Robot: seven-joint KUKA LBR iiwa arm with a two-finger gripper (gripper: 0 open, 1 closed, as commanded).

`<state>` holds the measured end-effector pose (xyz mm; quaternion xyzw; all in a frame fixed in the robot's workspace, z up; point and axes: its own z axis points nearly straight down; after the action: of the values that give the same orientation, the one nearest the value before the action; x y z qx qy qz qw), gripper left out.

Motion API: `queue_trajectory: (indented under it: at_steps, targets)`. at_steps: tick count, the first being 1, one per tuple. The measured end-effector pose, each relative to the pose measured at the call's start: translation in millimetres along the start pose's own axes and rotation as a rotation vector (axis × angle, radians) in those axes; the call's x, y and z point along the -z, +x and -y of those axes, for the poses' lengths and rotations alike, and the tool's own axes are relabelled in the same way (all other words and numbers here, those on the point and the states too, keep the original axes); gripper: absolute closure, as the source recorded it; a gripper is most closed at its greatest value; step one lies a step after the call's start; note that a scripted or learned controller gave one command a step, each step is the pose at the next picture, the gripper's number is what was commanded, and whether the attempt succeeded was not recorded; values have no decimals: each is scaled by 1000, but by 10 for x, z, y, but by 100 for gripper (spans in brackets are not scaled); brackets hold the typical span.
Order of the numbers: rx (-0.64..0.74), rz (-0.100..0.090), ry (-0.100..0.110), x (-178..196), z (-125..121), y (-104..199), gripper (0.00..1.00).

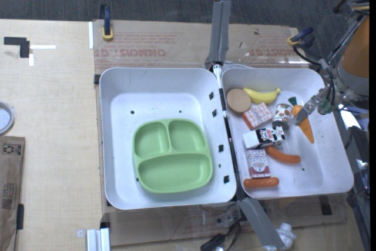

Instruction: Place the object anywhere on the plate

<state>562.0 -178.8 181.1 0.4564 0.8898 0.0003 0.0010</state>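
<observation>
Reaching in from the right: the grey arm (355, 76) with its orange band enters over the right bin's far right corner.
Gripper: the gripper (306, 113) hangs low over the right part of the right bin, right at the top end of the carrot; whether its fingers are spread or closed cannot be made out.
Carrot: an orange toy carrot (306, 127) with a green top lies slanted on the bin floor, its thick end under the gripper; contact between the two cannot be judged.
Plate: a light green divided plate (173, 155) with three compartments lies flat in the left bin, nothing on it.
Left bin: a shallow white bin (117, 126) bearing the plate alone.
Right bin: a shallow white bin (329, 173) touching the left one along the middle seam, holding all the toy food.
Banana: a yellow banana (262, 94) lies near the far wall.
Round piece: a brown round cookie-like disc (238, 100) sits just beside the banana, toward the seam.
Red boxes: one small red packet (257, 116) lies below the disc, another (257, 163) nearer the front.
Carton: a small black-and-white carton (264, 136) lies on its side between the two packets.
Sausages: one orange-red sausage (284, 156) lies right of the carton, another (261, 183) by the front wall.
Bench: pale wood (47, 103) with cardboard under the bins.
</observation>
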Motion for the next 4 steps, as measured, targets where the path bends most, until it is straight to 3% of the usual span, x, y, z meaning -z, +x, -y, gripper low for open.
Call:
queue_trajectory:
  at_steps: [1,2,3,4]
  targets:
    - [-236,-1,3,421,-341,697,100]
    - [-391,-2,5,93,-650,1213,100]
    - [-249,0,3,330,-820,1170,100]
    - [-284,-1,5,198,-921,1910,100]
